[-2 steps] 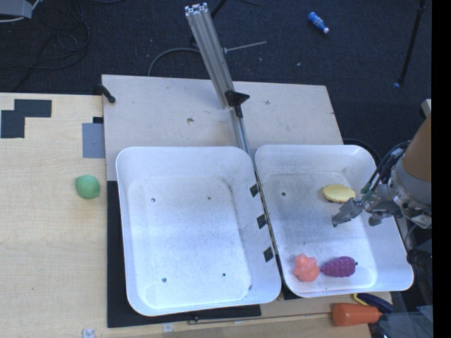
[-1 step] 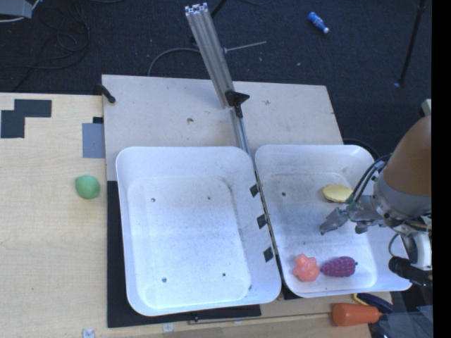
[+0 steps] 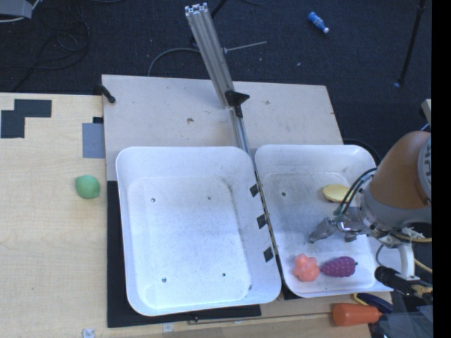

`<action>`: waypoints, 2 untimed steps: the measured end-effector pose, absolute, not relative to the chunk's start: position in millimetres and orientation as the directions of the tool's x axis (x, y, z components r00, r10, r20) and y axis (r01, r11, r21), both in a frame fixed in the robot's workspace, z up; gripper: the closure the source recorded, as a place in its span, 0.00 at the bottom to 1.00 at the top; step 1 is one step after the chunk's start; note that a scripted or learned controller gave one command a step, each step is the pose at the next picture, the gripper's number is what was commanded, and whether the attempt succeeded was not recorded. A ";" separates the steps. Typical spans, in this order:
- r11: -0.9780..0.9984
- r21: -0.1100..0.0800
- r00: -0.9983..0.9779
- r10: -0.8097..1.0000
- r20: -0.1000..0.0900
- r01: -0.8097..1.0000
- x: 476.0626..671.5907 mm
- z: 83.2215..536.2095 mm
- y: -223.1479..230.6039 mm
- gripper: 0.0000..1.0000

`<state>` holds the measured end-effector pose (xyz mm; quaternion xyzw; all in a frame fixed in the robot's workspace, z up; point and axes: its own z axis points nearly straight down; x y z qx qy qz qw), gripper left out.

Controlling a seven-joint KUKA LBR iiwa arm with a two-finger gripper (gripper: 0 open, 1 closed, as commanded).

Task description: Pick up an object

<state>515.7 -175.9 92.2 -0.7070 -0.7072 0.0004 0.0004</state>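
Hovering our gripper (image 3: 325, 232) in the right bin (image 3: 303, 162), we are spreading its fingers, gripping nothing, for the purple piece (image 3: 339, 266) nearby.

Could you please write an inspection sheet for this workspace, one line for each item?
Surface: two white bins side by side, left bin and right bin, on a pale board.
Job's things: yellow piece, pink toy and purple grape bunch, all in the right bin.
Clutter: green ball on the wooden bench left of the bins; orange object at the bottom edge.
Grippers: tool above the right bin floor, holding nothing that can be seen.
Cables: dark cables on the floor; wires at the wrist.
Surroundings: metal rail, blue item on dark carpet.
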 end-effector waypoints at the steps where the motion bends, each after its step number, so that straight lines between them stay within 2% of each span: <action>1: -0.001 0.001 0.001 1.000 0.000 1.000 516.0 103.8 -176.8 1.00; 2: 0.000 0.003 0.000 1.000 -0.001 1.000 517.8 145.9 -174.3 1.00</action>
